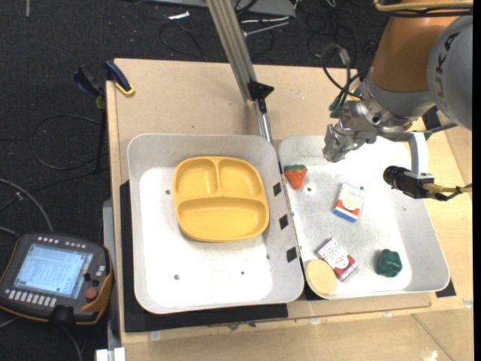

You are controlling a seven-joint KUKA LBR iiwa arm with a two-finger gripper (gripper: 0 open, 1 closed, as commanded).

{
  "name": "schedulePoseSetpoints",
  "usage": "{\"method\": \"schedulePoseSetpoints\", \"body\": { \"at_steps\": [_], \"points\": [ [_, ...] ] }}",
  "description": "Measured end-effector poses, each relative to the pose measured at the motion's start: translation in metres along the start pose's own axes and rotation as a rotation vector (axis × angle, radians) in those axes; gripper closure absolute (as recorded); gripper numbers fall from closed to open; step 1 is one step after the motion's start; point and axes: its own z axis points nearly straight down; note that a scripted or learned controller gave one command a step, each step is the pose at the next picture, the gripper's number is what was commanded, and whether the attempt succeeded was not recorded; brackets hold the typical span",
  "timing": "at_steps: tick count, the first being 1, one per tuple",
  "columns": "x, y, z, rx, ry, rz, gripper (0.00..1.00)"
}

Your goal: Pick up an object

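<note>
**Gripper above the right bin's far edge, toys scattered below**

Camera view: the right bin [421,269] holds five small things. A strawberry toy [296,175], red with a green top, lies near the bin's left wall at the far end. A small carton [349,202], white with orange and blue print, sits tilted near the middle. Nearer the front edge lie a small printed box [336,256] in pink and white, and a round pale yellow disc [322,276] touching the box's left corner. A dark green pepper toy [388,262] rests apart to the right of them.

The gripper [336,147] hangs over the far part of the right bin, right of the strawberry toy and beyond the carton. Nothing shows between its tips, and it touches none of the toys. Whether it stands open or closed cannot be told from this angle.

The left bin [150,277] carries a yellow divided tray [221,198] with three compartments, lying flat near its middle. Both bins sit side by side on the counter [180,96].
</note>
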Motion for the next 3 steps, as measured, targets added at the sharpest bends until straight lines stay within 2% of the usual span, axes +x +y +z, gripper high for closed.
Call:
{"method": "schedulePoseSetpoints", "body": {
  "at_steps": [1, 3],
  "points": [
    [0.046, -0.006, 0.000, -0.001, 0.001, -0.001, 1.00],
    [0.154, -0.025, 0.035, 0.002, 0.001, -0.002, 1.00]
  ]
}}
